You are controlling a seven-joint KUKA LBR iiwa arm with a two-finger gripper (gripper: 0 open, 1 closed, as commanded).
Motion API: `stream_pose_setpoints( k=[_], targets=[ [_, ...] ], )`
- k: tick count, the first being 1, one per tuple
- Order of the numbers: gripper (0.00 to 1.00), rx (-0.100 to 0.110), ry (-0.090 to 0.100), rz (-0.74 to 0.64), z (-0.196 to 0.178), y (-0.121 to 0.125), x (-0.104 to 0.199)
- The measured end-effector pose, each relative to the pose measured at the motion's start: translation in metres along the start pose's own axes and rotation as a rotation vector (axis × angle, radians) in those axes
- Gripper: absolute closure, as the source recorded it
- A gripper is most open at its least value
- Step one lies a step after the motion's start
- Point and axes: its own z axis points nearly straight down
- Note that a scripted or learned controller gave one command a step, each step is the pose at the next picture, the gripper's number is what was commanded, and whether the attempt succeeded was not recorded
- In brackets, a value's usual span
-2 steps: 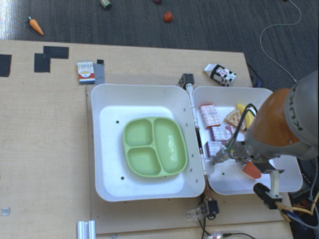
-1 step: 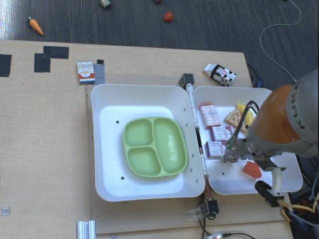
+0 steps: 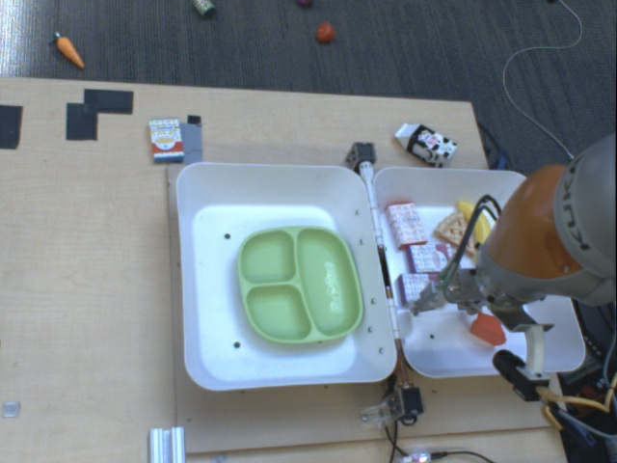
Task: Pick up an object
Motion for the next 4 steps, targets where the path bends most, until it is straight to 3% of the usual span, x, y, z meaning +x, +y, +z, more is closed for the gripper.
stream_pose_setpoints(
  k=[1,2,3,4],
  targets=[
    [0.00,0.006,-0.001,0.004,0.011,-0.003,0.002],
    [1.00,-0.001,-0.001,0.001,0.000,0.000,0.003],
    [0.00,-0.001,-0.001,0.002,0.000,0.000,0.003],
    [0.00,0.006,0.000,0.003,0.011,-0.002,0.002]
  ],
)
